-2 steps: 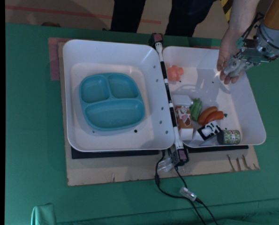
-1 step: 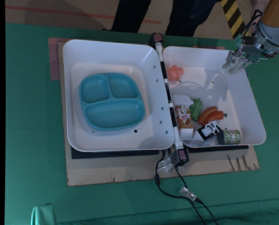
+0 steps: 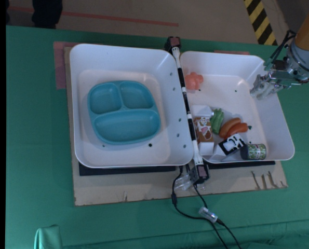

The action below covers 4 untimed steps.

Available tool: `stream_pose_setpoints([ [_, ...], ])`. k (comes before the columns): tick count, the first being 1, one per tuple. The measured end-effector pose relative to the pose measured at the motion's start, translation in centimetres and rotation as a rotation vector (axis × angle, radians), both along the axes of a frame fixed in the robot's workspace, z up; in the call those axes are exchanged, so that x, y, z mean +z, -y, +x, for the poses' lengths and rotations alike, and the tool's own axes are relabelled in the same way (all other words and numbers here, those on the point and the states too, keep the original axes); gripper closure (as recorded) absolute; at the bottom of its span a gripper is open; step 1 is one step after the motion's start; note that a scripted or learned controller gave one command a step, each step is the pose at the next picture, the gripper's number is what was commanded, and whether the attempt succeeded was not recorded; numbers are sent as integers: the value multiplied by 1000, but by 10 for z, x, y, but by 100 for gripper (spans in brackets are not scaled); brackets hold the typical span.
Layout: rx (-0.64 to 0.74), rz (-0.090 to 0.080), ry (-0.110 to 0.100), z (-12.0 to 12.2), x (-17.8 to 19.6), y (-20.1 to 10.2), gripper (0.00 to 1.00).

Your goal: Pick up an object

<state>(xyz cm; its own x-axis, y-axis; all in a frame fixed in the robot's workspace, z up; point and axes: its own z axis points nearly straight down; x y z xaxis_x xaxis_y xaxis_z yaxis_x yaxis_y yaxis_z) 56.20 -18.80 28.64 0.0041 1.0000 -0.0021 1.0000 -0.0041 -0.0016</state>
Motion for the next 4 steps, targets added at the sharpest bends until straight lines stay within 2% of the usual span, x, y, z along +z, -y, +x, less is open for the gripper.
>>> stream_pose_setpoints([
  [1, 0, 1, -1, -65, -7, 0, 100],
  [2, 1, 0, 2, -93, 28, -17, 100],
  [3, 1, 0, 2, -93, 38, -1, 100],
  [4, 2, 0, 4, -33, 69, -11, 100],
])
